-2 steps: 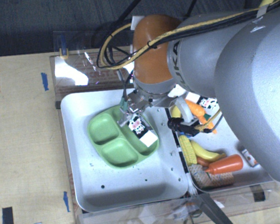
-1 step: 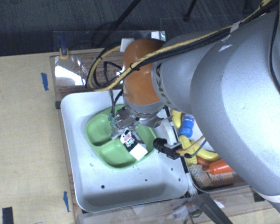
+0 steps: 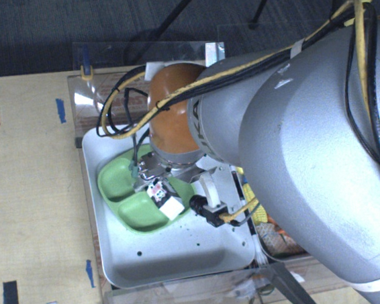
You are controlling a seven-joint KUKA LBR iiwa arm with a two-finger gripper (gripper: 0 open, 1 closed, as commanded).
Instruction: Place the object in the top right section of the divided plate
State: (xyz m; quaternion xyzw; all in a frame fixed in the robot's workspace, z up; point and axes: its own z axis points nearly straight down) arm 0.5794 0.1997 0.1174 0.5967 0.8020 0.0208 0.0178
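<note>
A green divided plate [image 3: 115, 179] lies in the left white bin [image 3: 174, 257], toward its left wall. My gripper [image 3: 154, 184] hangs right over the plate, above the ridge between the sections, with the orange band and grey wrist hiding the plate's right part. A small white piece with black and red marks [image 3: 164, 198] sits at the gripper's tip, over the plate's nearer section. I cannot make out whether it is held or resting on the plate.
The grey arm [image 3: 298, 157] covers most of the right bin, where yellow and orange items [image 3: 269, 227] peek out at its edge. Black and yellow cables [image 3: 115, 115] loop over the left bin's back corner. A few dark specks dot the bin floor.
</note>
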